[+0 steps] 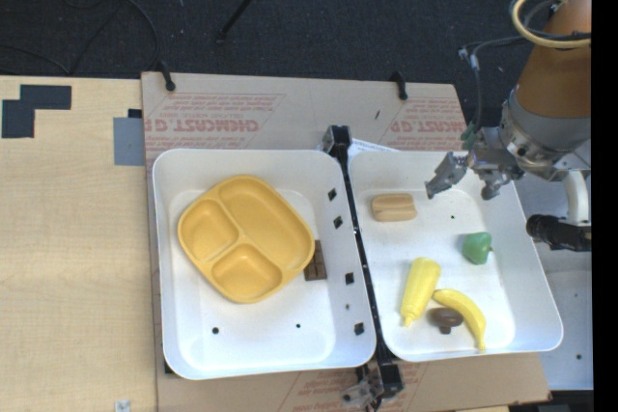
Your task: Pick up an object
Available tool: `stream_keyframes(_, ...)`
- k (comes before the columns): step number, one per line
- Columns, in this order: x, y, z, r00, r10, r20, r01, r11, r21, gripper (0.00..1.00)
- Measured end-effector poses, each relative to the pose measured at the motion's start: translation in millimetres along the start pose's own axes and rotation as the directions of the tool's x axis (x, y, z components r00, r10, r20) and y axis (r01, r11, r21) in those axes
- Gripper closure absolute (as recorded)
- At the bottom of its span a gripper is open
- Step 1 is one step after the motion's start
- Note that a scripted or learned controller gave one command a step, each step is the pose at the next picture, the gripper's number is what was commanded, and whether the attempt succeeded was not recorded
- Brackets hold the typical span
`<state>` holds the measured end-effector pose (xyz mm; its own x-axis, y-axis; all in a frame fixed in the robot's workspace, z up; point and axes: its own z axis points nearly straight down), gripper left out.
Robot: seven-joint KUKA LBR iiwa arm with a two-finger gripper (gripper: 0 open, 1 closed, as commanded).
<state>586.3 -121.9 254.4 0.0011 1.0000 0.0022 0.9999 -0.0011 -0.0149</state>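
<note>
In the right bin (541,304) lie a tan bread roll (393,206) far left, a green pepper (476,248) right, and near, a yellow bottle (419,288) beside a banana (464,313) and brown mushroom (445,318).

Bins: two, one (183,207) beside the other (521,246)
Yellow divided plate (244,236): one
Bread roll (393,206): one
Green item (476,247): one
Mustard bottle (418,288): one
Banana (463,312): one
Brown item (445,319): one

Bare floor is left across the middle of the right bin (541,318); its lower part is crowded by mustard bottle (418,289), banana (463,312) and a brown piece (445,319).
</note>
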Motion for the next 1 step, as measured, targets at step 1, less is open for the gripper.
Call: stream_keyframes(1,-0.1,2.0,-6.4,1.0,-0.002,0.001,0.002,1.0,-0.011,0.0)
